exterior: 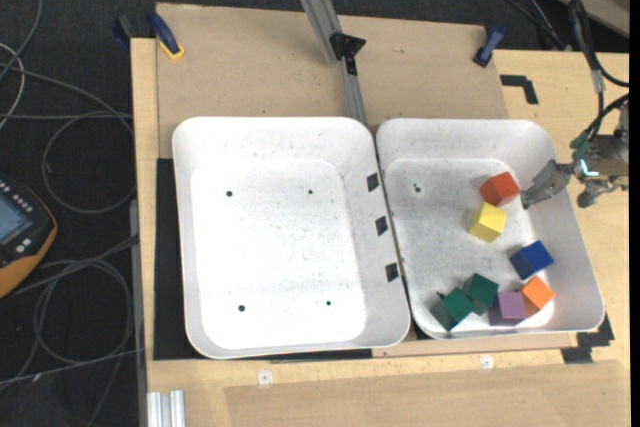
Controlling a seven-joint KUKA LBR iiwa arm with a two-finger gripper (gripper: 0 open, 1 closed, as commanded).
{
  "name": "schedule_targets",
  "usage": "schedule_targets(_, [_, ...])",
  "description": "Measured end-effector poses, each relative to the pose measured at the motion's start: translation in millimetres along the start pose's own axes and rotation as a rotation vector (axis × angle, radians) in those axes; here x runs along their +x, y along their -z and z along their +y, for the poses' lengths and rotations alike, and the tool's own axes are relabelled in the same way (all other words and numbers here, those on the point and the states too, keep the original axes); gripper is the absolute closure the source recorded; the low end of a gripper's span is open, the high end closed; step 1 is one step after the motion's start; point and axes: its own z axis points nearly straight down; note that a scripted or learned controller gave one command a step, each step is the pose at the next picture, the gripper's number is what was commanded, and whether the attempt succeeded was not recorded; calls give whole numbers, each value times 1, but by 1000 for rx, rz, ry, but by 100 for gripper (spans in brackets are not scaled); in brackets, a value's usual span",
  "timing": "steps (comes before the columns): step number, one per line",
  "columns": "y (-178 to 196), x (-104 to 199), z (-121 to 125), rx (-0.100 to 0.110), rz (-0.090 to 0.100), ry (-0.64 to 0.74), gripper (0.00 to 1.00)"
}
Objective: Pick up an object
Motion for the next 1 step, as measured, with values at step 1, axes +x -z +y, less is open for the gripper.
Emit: schedule_targets(1, [2,0,1,-5,-1,1,0])
